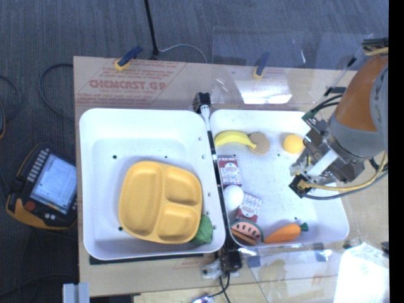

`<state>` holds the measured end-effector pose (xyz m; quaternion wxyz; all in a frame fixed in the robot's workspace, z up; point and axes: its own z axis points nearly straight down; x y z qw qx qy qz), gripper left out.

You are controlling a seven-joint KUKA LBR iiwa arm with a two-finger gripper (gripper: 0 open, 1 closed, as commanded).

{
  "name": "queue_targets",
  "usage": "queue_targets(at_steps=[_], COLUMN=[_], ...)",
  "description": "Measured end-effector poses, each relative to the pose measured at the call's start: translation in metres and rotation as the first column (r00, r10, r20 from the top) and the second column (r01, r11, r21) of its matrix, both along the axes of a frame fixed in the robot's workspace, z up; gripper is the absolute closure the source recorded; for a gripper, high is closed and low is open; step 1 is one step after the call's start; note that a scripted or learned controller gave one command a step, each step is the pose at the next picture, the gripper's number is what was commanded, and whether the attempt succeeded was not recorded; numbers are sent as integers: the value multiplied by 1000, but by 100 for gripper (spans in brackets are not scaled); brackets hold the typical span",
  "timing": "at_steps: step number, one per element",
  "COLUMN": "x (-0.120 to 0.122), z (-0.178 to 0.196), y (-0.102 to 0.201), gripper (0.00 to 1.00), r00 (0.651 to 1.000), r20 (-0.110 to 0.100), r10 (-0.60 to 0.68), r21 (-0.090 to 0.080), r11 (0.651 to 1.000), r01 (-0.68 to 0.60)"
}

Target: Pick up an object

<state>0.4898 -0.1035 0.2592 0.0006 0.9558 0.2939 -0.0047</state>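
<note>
From the camera above, you saw the arm (361, 115) reach over the right bin (274, 182), with the jaws near its right wall, just beside the yellow ball (293, 144). You could not tell how wide they stood. A banana (233, 139), an egg (233, 197) and a carrot (283, 233) lay in that bin. A yellow plate (161, 201) sat in the left bin (104, 134).

We see dark grey carpet (265, 11) around the brown-papered counter (126, 84), blue clamps (128, 57) on its far edge, and a screened handset (47, 185) lying left.
</note>
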Motion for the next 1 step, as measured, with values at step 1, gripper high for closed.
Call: queue_targets(at_steps=[1], x=[54], z=[-24], y=[27], gripper=[100], r00=[989], r20=[-4], r10=[145], r21=[3], r11=[989], r01=[-145])
